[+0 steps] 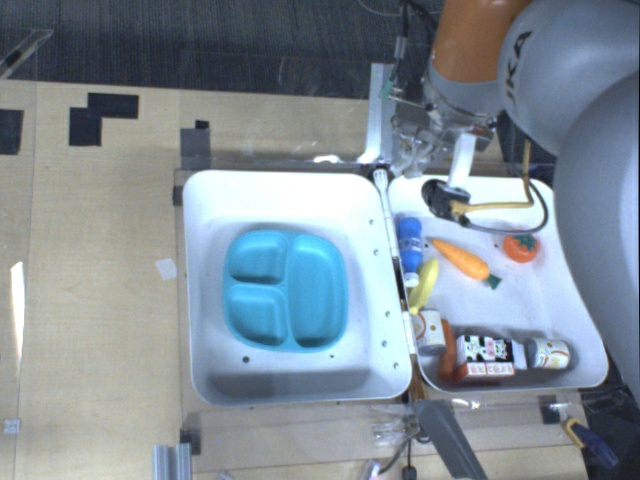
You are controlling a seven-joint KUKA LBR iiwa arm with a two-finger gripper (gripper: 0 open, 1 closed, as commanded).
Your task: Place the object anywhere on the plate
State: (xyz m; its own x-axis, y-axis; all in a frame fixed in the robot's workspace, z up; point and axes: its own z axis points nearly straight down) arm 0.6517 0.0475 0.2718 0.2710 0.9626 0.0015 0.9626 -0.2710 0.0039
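Where end effector (437, 153) hovers, carrot (461, 258) just below it.

Light falls evenly and brightly from above, whitening the two bins (300, 193) until their walls nearly lose detail. The blue plate (287, 290) shows soft sheen along its ridges and a faint shadow gathers at the left bin's near wall. The arm (575, 78) at upper right looms large and slightly soft. The whole frame is mildly grainy and fine print on the small packages is unreadable
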